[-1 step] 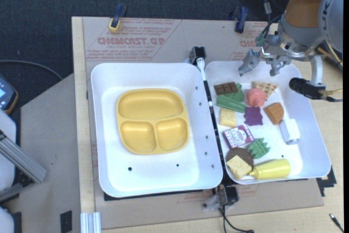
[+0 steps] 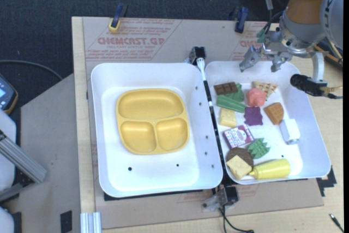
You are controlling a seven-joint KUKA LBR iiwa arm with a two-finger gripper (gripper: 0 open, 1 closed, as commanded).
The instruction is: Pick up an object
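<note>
Overhead, metal gripper (image 2: pixel 264 61) open above glossy toy food (image 2: pixel 251 117).

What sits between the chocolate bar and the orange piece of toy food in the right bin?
In the camera view, a waffle piece and a pink-red round toy lie between the chocolate bar and the orange piece.

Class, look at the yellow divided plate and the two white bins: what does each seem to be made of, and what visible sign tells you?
Yellow divided plate: probably moulded plastic, matte; one even colour, rounded compartment edges, soft sheen.
Left bin and right bin: likely thin formed plastic, smooth and slightly glossy; rounded corners, raised rims. Painted metal cannot be excluded.
</note>
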